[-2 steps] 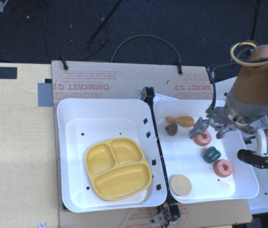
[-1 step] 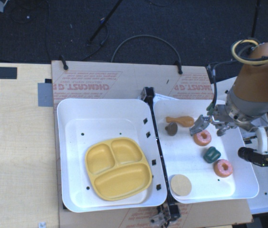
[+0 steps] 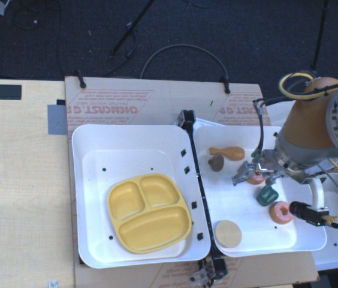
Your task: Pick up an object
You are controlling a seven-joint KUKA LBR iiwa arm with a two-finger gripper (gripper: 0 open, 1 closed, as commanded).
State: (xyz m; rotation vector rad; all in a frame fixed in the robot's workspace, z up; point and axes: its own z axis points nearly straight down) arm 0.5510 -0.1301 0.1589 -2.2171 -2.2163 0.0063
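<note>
Two white bins side by side: left bin (image 3: 91, 161) holds a yellow divided tray (image 3: 150, 213) at frame centre-left; right bin (image 3: 259, 242) holds the smaller items. Arm (image 3: 310, 125) enters from right; gripper (image 3: 248, 174) low over right bin, beside an orange-red piece (image 3: 256, 179), grip state unclear. Around it: orange drumstick shape (image 3: 229, 153), tan disc (image 3: 228, 233), pink donut (image 3: 281, 212), brown lump (image 3: 216, 162), green block (image 3: 268, 195).

Red object (image 3: 256, 178) half hidden under fingers (image 3: 242, 175)
</note>
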